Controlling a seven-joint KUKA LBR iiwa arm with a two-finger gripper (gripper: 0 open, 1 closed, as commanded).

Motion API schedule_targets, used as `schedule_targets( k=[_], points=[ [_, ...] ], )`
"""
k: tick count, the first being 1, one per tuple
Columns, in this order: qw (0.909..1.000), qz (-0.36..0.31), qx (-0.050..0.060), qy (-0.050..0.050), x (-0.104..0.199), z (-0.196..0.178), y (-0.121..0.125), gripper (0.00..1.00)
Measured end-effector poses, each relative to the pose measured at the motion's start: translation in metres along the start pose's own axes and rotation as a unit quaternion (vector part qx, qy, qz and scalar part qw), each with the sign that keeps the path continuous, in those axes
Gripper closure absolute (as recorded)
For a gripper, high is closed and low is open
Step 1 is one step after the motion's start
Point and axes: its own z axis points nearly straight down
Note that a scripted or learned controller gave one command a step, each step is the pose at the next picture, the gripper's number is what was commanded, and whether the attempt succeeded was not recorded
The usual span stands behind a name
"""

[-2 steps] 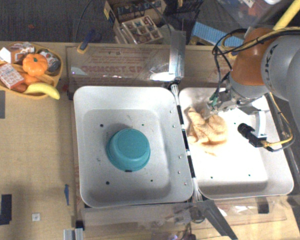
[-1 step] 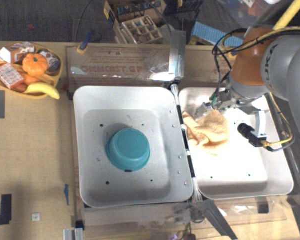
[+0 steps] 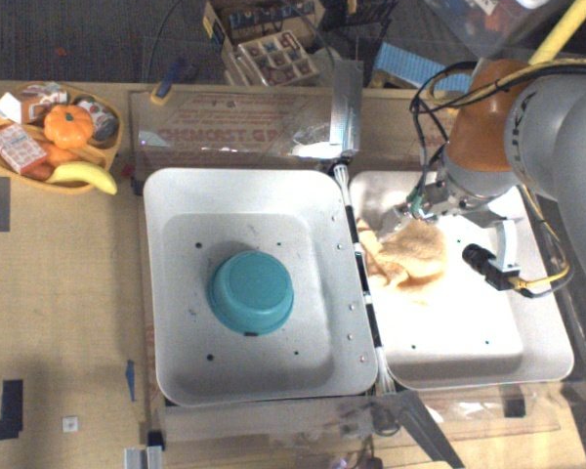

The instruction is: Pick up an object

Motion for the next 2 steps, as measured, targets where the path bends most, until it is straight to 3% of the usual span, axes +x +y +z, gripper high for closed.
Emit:
schedule_targets(
  k=[1, 2],
  points=[
    [1.0000, 0.000, -0.003, -0.001, 0.000, -0.011, 0.002, 1.00],
    [0.9907, -0.136, 0.001, 0.001, 0.037, -0.096, 0.038, 1.00]
  ],
)
